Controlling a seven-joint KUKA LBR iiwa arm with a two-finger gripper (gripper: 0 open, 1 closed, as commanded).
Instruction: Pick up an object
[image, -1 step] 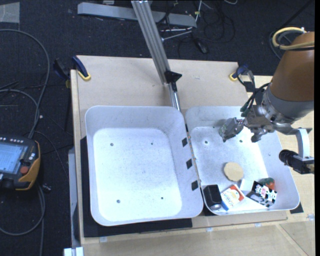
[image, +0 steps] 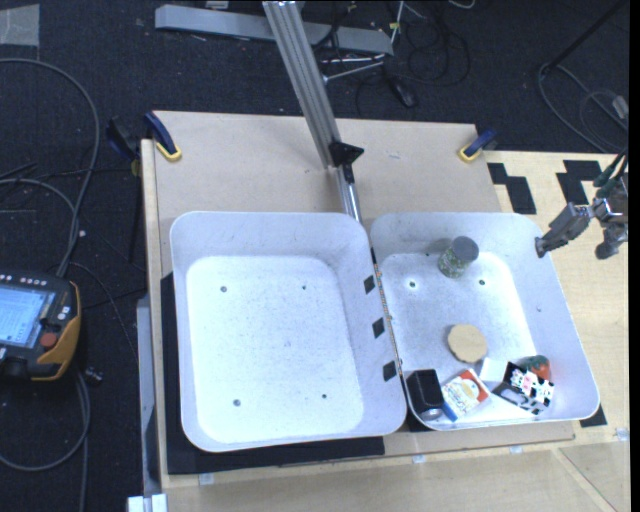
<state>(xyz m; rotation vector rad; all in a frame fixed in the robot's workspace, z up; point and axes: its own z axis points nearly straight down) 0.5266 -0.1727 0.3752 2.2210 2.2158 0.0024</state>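
Seen from above, we find two shallow white bins set side by side on a pale wooden tabletop (image: 260, 160), with the claw (image: 585, 232) at the right edge of the scene, poised over the tabletop just beyond the upper right rim of the right bin (image: 545, 290); we see nothing between its fingers, though at this size we cannot tell whether they are spread or closed. The objects on offer all lie in the right bin: a small grey-green jar (image: 458, 256) stands near the back, a round tan disc (image: 467, 343) lies flat toward the middle, and along the front wall we see a black block (image: 425, 390), a red and white packet (image: 465, 391) just beside it, and a black and white printed item with a red patch (image: 529, 383) in the front right corner. The left bin (image: 275, 330) sits touching its neighbour along the centre seam. A slanted metal rail (image: 310, 85) rises from behind the bins, and a handheld control pad (image: 35, 325) rests on the dark floor at left.
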